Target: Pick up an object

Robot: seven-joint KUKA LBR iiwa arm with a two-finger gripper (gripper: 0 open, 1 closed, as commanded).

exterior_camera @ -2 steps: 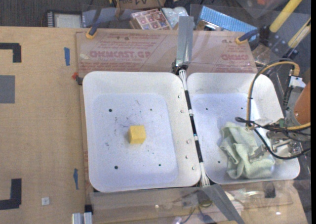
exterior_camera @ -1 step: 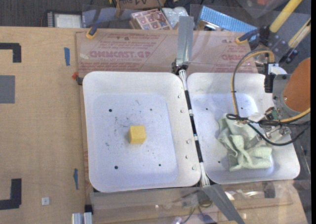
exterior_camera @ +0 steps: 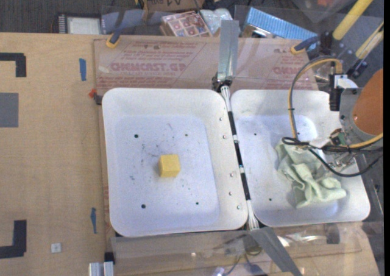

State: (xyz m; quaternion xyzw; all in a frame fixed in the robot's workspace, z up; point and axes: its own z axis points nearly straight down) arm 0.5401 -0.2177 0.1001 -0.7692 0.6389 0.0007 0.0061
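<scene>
Cloth [exterior_camera: 308, 178], pale green and crumpled, lies in the right bin [exterior_camera: 268, 116]; gripper [exterior_camera: 341, 158] low at its three o'clock edge, grasp impossible to tell; nothing lifted yet.

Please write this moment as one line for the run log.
arm: over right bin | gripper: at pale green cloth, grasp unclear | yellow block: left bin, untouched

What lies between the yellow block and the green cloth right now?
In the camera view, bare white floor of the left bin, then the two bins' adjoining rims, then bare floor of the right bin separate the yellow block from the green cloth.
</scene>
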